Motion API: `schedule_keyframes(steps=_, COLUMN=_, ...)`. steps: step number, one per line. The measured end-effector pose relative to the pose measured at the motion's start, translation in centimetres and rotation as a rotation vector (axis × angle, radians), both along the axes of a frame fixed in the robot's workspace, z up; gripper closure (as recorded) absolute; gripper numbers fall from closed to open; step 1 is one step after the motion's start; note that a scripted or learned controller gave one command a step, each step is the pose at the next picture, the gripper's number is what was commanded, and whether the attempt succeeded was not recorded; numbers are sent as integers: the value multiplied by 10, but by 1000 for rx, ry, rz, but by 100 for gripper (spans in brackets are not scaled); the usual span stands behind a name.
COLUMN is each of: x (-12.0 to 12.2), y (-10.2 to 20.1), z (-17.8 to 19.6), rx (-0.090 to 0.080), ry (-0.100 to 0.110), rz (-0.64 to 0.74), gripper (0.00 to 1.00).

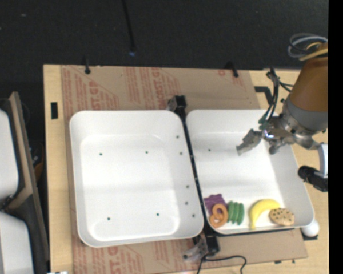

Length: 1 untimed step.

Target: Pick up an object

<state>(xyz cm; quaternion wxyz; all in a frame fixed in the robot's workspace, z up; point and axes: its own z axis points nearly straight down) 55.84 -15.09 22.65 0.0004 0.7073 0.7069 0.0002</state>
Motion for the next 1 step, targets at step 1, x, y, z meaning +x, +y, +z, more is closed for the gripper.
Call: schedule_keyframes(steps=1, x=3, y=-51, z=-8, rx=-1, ry=1, rz=-3, gripper=0)
